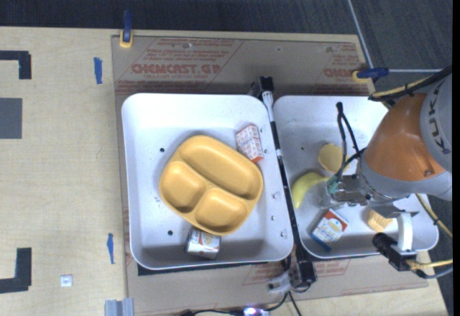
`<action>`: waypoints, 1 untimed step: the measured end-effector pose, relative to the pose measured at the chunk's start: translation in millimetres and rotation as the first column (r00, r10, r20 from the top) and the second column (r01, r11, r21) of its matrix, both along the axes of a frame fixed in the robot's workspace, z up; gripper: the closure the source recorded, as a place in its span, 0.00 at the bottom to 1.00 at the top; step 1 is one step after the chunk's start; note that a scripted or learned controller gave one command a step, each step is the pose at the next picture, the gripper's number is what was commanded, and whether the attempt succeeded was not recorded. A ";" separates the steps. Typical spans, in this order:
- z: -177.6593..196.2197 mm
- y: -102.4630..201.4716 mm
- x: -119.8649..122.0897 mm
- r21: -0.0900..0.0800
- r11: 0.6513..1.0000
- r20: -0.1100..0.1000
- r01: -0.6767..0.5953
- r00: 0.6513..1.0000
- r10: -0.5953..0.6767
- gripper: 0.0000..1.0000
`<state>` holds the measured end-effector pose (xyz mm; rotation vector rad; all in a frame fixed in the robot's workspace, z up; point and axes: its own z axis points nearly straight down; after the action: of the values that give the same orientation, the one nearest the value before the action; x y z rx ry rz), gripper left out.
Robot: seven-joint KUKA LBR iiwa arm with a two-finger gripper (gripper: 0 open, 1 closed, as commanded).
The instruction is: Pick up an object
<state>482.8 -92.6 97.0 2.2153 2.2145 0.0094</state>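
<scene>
Arm low over the right bin [302,110], among the small things there.

Camera view: the arm [406,142] reaches in from the right, and its gripper [343,191] sits near the bin's middle; whether its jaws are released or clenched cannot be told. A banana [305,187] lies just left of the gripper, a round yellow piece [330,157] above it toward the bin's far edge, a small carton [329,228] below it near the front edge, and a pale yellow bit [376,220] toward the front right corner. In the left bin [136,164] a yellow tray [210,183] fills the middle, with one packet [249,142] at its far right side and another packet [203,243] at the front edge.
</scene>
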 end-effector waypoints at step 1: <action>-0.1 0.1 -0.1 0.000 1.000 0.000 0.000 1.000 0.000 0.00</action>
<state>482.8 -92.6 96.9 2.2160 2.2142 0.0094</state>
